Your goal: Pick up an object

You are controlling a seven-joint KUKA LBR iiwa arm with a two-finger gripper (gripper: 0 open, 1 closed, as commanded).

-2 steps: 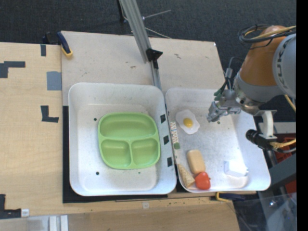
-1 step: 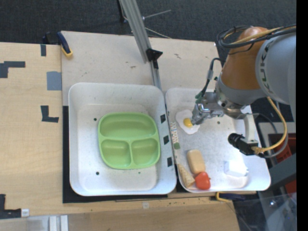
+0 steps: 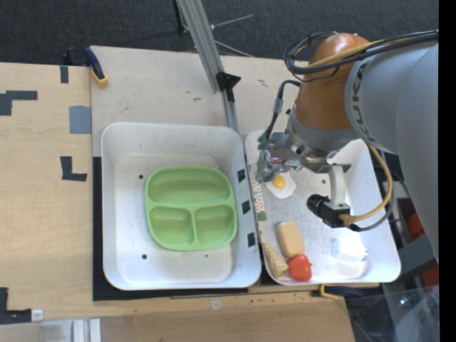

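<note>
Currently the candidate object is the egg (image 3: 280, 184), a flat white piece with a yellow yolk. It lies in the upper left part of the right bin (image 3: 381, 258), near the wall shared with the other bin. The gripper (image 3: 273, 165) stands directly over the egg's upper edge. Whether it touches the egg cannot be read from this slanted view. Whether the claw is spread or pressed together cannot be told either, since the wrist body hides it. No item is seen held.

This placement suggests a descent onto the egg. The egg is thin and lies flat, so a grasp is likely to slip off or close on nothing. The nearby wall leaves little room on that side.

Other items lie lower in the same bin:
- bread (image 3: 288, 238), a tan block, well apart from the egg;
- tomato (image 3: 300, 267), red, just below and beside the bread;
- wedge (image 3: 275, 260), tan, against the left wall, touching or nearly touching the tomato;
- a white item (image 3: 350, 249), possibly crumpled, hard to identify against the white floor.

These are bulkier and probably easier to grip.

The left bin (image 3: 107, 191) holds a green divided plate (image 3: 191, 206), lying flat at centre. The arm (image 3: 399, 84) reaches in from the right, with its cable looping over the right bin. Both bins rest on the bench (image 3: 43, 191).
</note>
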